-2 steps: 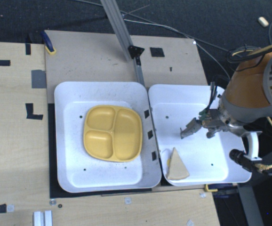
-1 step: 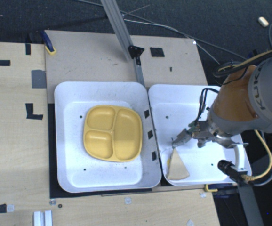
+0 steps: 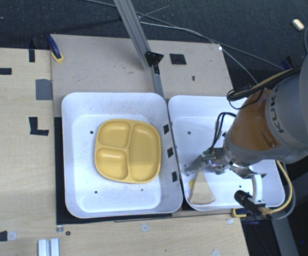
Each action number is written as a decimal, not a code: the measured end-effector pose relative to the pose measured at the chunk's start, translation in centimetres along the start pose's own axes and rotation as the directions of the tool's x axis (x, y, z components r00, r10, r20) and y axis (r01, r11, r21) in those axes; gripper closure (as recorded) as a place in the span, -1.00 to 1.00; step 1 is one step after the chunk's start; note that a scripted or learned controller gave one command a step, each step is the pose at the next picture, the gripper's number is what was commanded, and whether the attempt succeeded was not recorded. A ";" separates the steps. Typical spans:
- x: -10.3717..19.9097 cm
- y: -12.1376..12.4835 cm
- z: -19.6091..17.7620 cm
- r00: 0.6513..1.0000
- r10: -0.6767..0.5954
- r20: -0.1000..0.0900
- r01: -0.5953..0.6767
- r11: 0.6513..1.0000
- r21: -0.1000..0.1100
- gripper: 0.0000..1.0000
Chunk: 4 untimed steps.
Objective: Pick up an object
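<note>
The arm (image 3: 271,121) comes in from 3 o'clock and is down in the right bin (image 3: 196,111), with the gripper (image 3: 210,163) low near the bin's middle. The pale wedge (image 3: 201,190), a beige triangular thing, lies at about 6 o'clock from the gripper, just beside it, against the bin's near wall. Looks like the reach/descend step to me: the wedge is flat on the bin floor, not lifted, nothing pinched afaict. One dark finger seems to stick out toward 9 o'clock, but the wrist covers the rest, so I honestly cannot tell if the fingers are spread or pressed together.

Next move, imo: the gripper needs to shift toward 6 o'clock so it sits over the wedge and straddles it, then close and lift. The wedge being right by the wall could make that tight, w/ little room for a finger on that side.

Counts: 2 white bins, 1 wedge in the right one, 1 yellow tray (image 3: 128,151) w/ three compartments in the left bin (image 3: 79,111), 1 arm, 1 gripper. The tray is well apart from the gripper, at roughly 9 o'clock from it.
</note>
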<state>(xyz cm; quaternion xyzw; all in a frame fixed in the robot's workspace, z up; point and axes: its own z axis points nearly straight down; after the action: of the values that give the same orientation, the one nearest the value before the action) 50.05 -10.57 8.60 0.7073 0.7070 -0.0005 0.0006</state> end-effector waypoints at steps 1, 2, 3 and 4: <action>0.0 0.1 -0.2 1.000 0.000 -0.002 0.000 1.000 -0.001 -1.00; 0.0 0.3 -1.3 1.000 -0.001 -0.002 0.001 1.000 -0.008 1.00; -0.8 0.9 -6.9 1.000 -0.001 -0.001 0.001 1.000 -0.002 1.00; 0.1 0.6 -12.6 1.000 -0.002 -0.001 0.002 1.000 -0.002 1.00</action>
<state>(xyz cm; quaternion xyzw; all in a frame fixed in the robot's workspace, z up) 50.68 -10.42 21.23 0.7064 0.7078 0.0007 0.0010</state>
